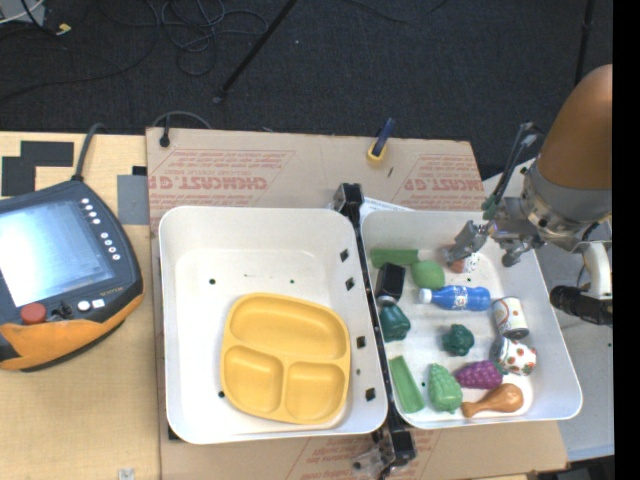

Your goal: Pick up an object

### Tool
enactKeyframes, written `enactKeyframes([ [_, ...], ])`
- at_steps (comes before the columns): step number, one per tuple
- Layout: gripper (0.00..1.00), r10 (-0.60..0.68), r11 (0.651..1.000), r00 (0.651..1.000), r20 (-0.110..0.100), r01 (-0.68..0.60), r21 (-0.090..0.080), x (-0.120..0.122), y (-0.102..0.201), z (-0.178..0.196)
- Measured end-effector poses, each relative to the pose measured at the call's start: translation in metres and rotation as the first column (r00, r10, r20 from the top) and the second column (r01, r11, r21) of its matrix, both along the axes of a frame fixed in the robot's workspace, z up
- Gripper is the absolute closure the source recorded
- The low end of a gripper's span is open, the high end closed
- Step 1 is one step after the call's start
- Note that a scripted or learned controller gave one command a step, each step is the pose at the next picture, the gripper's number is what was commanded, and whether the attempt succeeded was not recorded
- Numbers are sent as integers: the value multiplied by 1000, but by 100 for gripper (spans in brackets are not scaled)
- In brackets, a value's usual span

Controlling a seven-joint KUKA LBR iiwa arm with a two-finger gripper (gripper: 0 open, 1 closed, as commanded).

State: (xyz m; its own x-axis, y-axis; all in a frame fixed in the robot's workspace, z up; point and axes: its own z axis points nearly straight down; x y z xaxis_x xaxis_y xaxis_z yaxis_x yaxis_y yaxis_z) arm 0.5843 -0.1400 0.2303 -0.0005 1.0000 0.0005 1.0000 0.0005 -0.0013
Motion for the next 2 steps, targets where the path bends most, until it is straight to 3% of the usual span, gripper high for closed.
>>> enactKeyframes([
  [1,0,-3,1000,1000,-6,3,1,-65,-4,-149],
  [2,0,-4,1000,1000,-2,4,1,-111,24,-143],
])
